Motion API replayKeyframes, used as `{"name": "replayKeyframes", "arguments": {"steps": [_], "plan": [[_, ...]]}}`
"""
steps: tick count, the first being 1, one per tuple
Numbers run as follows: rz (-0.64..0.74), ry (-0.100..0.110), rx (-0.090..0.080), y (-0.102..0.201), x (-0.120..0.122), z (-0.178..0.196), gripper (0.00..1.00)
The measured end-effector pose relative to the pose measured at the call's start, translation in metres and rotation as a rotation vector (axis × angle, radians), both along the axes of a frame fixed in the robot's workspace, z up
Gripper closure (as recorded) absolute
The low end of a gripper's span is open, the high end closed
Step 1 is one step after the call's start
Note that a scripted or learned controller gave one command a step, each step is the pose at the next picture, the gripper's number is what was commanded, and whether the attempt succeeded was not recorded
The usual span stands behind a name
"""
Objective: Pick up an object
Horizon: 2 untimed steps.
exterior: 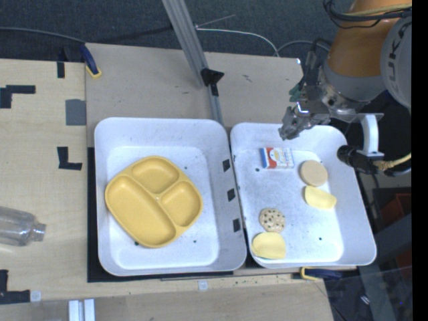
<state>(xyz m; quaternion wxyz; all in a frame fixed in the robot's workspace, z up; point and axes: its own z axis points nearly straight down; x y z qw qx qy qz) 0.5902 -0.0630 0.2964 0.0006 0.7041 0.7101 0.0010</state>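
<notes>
Jaws (292, 128) above right bin's (348, 246) far rim, grip state perhaps undeterminable.

The bench (147, 79) is a pale wood-toned surface with a tan sheet under the bins and dark tape marks (20, 93) scattered along its left part. Two shallow white bins rest directly on it, side by side and touching along their inner rims — the left bin (107, 199) larger, the right bin (354, 246) slightly tilted in the view. A clear plastic bottle (19, 227) lies on its side at the bench's left edge, well apart from the bins. A blue-and-yellow clamp (90, 62) grips the sheet's upper left corner — a thin cable (40, 33) runs past behind it. A metal pole (187, 32) slants up from near the bins' far side.
</notes>
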Motion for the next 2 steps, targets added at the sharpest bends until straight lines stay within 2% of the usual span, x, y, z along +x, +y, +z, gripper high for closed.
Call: {"name": "replayKeyframes", "arguments": {"steps": [1, 2], "plan": [[-0.003, -0.001, -0.001, 0.036, 0.066, 0.009, 1.0], [-0.01, 0.007, -0.004, 0.009, 0.09, -0.03, 1.0]]}}
